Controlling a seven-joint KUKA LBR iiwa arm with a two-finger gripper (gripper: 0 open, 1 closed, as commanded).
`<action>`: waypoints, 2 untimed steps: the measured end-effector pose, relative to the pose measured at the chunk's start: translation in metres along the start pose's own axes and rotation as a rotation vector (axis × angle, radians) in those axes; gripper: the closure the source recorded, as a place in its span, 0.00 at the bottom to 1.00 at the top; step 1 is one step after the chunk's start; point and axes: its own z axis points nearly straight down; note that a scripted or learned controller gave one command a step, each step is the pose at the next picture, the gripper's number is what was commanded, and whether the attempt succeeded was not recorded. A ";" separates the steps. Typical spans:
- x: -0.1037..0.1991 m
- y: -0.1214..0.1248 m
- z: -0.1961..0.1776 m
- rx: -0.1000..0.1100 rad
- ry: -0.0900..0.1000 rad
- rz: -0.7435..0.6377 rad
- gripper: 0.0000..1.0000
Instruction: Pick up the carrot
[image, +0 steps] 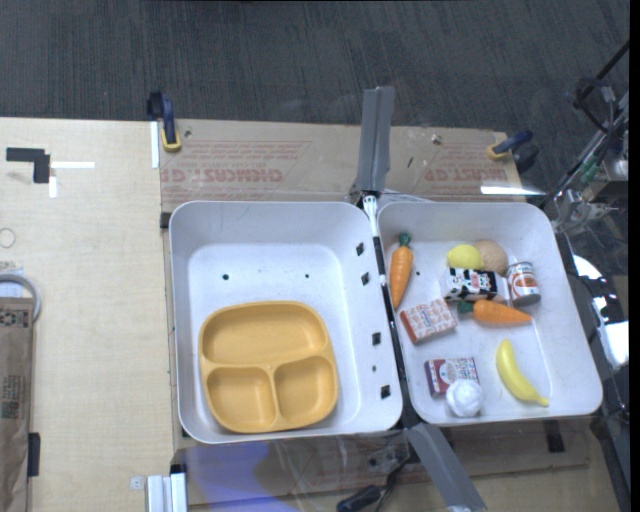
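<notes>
Two carrots lie in the right bin (560, 250). One orange carrot (400, 274) with a green top lies lengthwise against the bin's left wall, its top pointing to the far side. A second carrot (500, 314) lies crosswise near the bin's middle, below a black-and-white carton (472, 284) and a small can (522, 283).
Also in the right bin: a lemon (463, 257), a tan round item (491, 251), a red-and-white box (428, 321), a banana (521, 374), another small box (447, 373) and a white object (464, 399). The left bin (200, 240) holds a yellow divided plate (268, 365).
</notes>
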 end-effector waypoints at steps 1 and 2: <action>-0.001 0.000 -0.008 0.001 -0.001 -0.001 1.00; -0.001 0.001 -0.017 0.001 -0.002 -0.002 1.00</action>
